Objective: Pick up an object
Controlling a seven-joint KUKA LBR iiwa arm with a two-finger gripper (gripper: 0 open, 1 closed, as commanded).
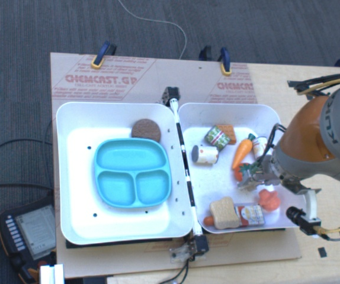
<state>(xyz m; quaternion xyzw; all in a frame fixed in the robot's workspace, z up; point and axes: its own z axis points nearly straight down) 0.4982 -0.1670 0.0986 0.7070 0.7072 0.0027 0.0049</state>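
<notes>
Two white bins sit on the table. From the right, the arm angles down into the right bin; gripper beside the toy carrot, grip state cannot be determined.

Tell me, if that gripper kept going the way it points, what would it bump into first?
The gripper points left and down into the right bin. Most likely it meets the carrot right at its tip, or the bin floor beneath it; depth is hard to judge from above.
</notes>
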